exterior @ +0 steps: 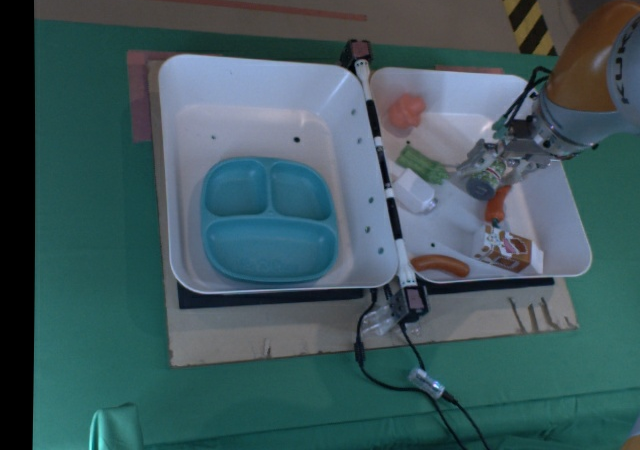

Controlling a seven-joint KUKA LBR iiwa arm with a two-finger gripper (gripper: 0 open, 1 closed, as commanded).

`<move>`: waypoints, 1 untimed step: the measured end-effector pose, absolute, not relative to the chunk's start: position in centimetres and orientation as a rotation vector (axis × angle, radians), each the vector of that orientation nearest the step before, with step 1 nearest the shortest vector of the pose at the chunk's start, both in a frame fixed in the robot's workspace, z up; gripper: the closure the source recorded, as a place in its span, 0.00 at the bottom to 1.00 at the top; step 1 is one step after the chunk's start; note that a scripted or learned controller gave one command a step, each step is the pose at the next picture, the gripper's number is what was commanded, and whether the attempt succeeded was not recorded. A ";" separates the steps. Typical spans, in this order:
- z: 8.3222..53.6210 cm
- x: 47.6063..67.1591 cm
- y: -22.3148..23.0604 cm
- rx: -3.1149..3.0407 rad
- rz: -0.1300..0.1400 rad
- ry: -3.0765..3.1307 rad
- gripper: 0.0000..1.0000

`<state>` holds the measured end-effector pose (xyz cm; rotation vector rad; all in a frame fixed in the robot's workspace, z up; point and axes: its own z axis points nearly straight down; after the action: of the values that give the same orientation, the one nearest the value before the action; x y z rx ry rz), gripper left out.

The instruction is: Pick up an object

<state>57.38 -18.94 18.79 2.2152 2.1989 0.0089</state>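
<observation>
Arm low from right, gripper over right bin

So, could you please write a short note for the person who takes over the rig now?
Hand: low over the right bin, at a small can-like object; whether it has a grip on it cannot be told.
Right bin also holds: orange toy, green piece, white bottle, sausage, small carton, carrot-like piece.
Left bin: teal divided plate.
Done: the arm has reached the objects.
Left: confirm a grasp and lift one object.
</observation>
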 end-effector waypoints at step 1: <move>18.8 51.5 -17.2 2.214 0.013 2.190 0.00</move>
<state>51.53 -17.19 18.82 2.2145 2.1900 0.0126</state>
